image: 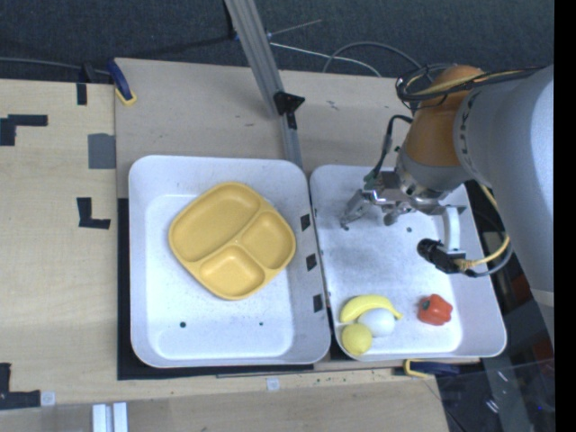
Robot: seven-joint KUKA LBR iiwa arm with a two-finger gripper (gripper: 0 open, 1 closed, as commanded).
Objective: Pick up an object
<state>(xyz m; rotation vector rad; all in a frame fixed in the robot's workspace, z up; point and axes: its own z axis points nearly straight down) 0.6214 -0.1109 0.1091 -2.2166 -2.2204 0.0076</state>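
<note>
Wood counter [54, 268], pale, black tape marks at frame left; dark carpet across top. Two white bins side by side. Left bin [148, 331]: yellow divided plate [232, 238], tilted diagonal. Right bin [481, 336]: speckled floor, banana [363, 306], white ball [382, 323] and lemon [356, 338] clustered touching at lower left corner; red pepper [435, 310] near, lower right. Hand [364, 211] over upper part of right bin, fingers spread apart, gripping nothing, well apart from fruit. Grey metal post [256, 48] slants from top centre.
</note>
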